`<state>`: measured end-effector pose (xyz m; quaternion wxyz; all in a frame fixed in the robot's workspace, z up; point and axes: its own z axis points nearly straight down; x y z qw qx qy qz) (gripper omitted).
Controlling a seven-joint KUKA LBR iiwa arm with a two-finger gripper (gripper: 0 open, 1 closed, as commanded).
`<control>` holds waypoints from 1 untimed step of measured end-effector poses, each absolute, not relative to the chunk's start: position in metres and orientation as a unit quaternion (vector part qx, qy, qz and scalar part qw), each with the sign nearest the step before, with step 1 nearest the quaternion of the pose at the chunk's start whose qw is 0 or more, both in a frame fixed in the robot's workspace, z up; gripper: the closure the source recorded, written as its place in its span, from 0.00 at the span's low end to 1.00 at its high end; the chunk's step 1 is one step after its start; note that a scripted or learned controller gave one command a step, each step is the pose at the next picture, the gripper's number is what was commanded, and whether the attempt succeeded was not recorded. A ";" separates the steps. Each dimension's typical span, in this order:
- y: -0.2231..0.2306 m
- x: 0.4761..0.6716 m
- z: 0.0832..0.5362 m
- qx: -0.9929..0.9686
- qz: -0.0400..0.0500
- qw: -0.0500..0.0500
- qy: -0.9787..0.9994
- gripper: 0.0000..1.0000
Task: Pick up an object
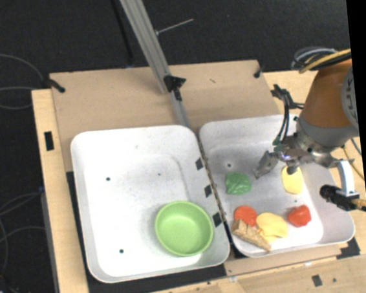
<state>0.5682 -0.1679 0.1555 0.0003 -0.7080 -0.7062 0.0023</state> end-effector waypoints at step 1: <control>-0.170 0.567 0.103 -0.708 0.002 0.001 -0.706 0.00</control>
